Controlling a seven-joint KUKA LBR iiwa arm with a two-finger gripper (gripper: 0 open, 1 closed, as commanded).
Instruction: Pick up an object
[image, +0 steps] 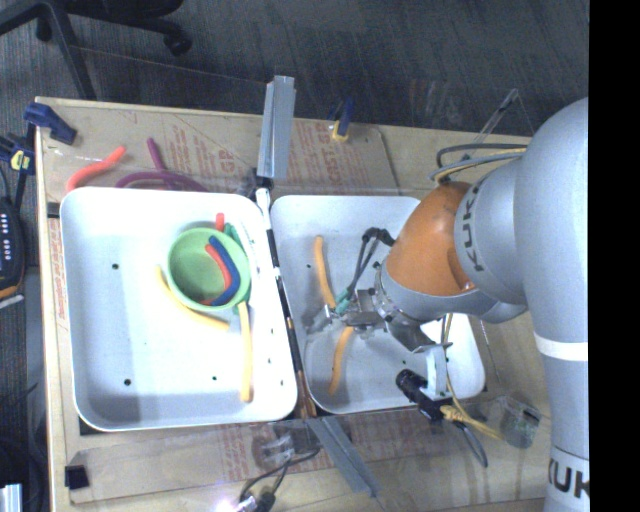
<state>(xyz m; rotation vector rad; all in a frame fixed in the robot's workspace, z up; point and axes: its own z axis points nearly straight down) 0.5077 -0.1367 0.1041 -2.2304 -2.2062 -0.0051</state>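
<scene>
Camera view: tool (335, 318) low in right shallow white plastic bin (300, 300), jaw state unreadable, apparently reaching between two slim orange rubbery strips, upper (324, 270) and lower (340, 362); grasp pending, then close and lift.
</scene>
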